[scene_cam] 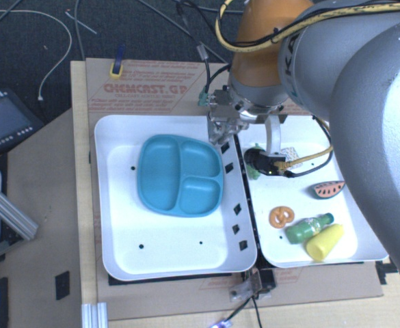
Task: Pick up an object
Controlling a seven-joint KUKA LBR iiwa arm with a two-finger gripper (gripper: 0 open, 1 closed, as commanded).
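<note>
- Nearest, in the right bin (280, 249): yellow toy (325, 242) w/ green bottle (308, 228) touching it on the far-left side. The pair lies slantwise, long axis running near-left to far-right.
- Just beyond: small pretzel (281, 216), lying flat, beside the bottle's left end.
- Further back & right: melon slice (329, 189), apart from the others.
- Left bin (165, 248): blue plate (180, 175), a sectioned one, flat, filling the far-middle of the bin, its right rim near the wall between the bins.
- Farthest: the hand (221, 134), pointing down over the strip between the two bins, just off the plate's far-right corner. Can't tell if it's wide or narrow from here; nothing seen held.
- My read: the plate is the closest pick, a touch left & nearer from the hand, but it only offers a thin rim. The toys all lie near-right of the hand, well apart, so they need a longer reach.
</note>
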